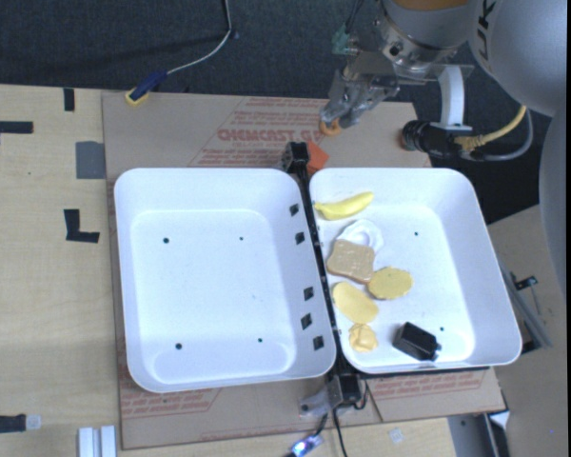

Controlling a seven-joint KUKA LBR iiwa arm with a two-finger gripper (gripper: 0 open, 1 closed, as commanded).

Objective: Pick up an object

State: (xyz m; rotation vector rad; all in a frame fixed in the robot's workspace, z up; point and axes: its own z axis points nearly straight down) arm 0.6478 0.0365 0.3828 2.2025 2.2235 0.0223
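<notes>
Gripper (pixel 346 110) hangs high over the far edge of the bench, beyond the right bin (pixel 482 219), and I honestly can't tell if it's released or clenched. There's an orange speck at its tip, no idea what. Pickable stuff sits in that bin's left half: yellow banana-ish piece (pixel 344 206), tan block (pixel 352 260), yellow slices (pixel 390 282), and a black block (pixel 417 341) nearer. My guess at the risk: everything's crowded against the divider, so a descent could clip the wall or nudge neighbours.
</notes>
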